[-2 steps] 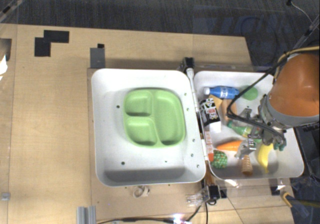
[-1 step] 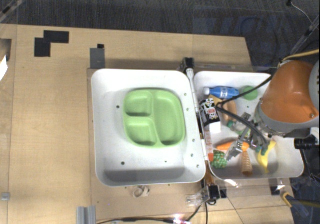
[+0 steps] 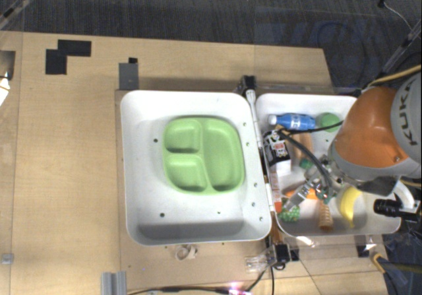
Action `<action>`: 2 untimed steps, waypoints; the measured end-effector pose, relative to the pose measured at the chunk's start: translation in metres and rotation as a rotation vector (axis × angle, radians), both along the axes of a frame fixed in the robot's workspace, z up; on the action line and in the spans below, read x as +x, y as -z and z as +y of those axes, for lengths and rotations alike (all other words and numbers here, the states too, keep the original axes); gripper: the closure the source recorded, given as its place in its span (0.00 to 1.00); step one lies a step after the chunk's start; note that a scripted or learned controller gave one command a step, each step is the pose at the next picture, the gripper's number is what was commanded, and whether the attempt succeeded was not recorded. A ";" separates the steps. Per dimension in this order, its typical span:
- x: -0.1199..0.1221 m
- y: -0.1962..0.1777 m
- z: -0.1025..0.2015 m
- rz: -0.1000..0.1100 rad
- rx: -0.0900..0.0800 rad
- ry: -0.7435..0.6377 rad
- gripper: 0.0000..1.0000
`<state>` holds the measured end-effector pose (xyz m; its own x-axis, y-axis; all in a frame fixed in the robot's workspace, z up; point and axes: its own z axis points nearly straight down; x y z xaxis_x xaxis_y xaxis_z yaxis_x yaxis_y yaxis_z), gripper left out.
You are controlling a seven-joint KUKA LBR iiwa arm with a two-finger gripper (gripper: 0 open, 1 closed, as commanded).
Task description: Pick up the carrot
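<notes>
Wooden worktop (image 3: pixel 66 175) with two white bins; arm (image 3: pixel 379 132) lowered into the right bin (image 3: pixel 310 101).
Left bin (image 3: pixel 142 221) holds a green tray (image 3: pixel 201 154). The right bin is cluttered: blue bottle (image 3: pixel 295 120), yellow item (image 3: pixel 349 204), and the carrot (image 3: pixel 326 214), lying near the bin's front wall. The gripper (image 3: pixel 310 189) hangs just beside the carrot, among the clutter; whether it is wide or narrow cannot be told. Nothing is seen gripped, so the pick appears not yet done: grasp and lift remain.
</notes>
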<state>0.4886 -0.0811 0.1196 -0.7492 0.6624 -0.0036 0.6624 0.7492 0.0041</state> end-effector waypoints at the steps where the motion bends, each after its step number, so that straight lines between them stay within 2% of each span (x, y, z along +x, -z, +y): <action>1: 0.005 0.023 -0.005 -0.015 0.001 0.087 0.00; 2: 0.006 0.023 -0.005 -0.016 0.001 0.087 0.00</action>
